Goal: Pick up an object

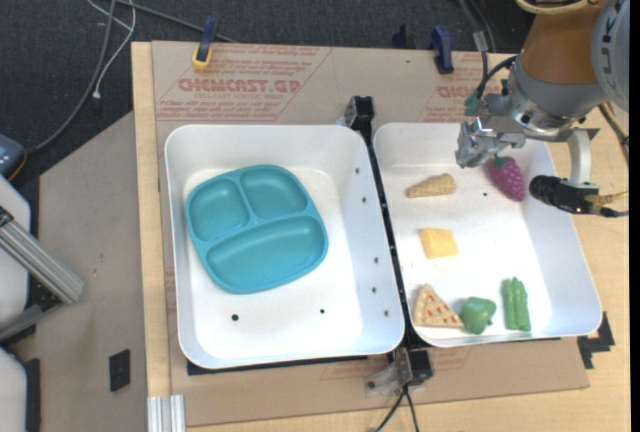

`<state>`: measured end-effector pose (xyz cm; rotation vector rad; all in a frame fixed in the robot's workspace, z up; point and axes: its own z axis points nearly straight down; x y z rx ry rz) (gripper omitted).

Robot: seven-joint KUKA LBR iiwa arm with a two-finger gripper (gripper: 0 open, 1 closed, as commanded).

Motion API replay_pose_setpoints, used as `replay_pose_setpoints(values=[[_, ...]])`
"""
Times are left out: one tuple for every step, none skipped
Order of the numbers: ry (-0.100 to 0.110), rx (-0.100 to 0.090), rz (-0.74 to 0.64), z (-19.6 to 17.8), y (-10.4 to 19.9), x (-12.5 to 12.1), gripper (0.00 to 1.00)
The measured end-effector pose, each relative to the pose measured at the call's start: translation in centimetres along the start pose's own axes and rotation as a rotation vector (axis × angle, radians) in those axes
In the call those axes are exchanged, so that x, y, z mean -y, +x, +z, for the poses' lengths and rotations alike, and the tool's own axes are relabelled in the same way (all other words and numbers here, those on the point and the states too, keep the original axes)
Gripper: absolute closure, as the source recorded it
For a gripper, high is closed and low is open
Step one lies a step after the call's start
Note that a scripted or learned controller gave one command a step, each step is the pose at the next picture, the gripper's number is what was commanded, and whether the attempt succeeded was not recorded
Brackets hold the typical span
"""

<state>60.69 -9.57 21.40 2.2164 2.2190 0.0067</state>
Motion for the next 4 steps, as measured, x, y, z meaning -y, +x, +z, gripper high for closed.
replay_pose_setpoints(values=[[0.001,0.000,0.000,-4.6,-0.2,0.5,1.00],[0.009,-0.002,-0.002,-3.2,4.8,0.9,1.00],[0.007,-0.004,-0.003,-3.8,9.8,1.1,1.00],[0.010,-0.002,-0.003,-2.8,14.5,1.8,1.00]])
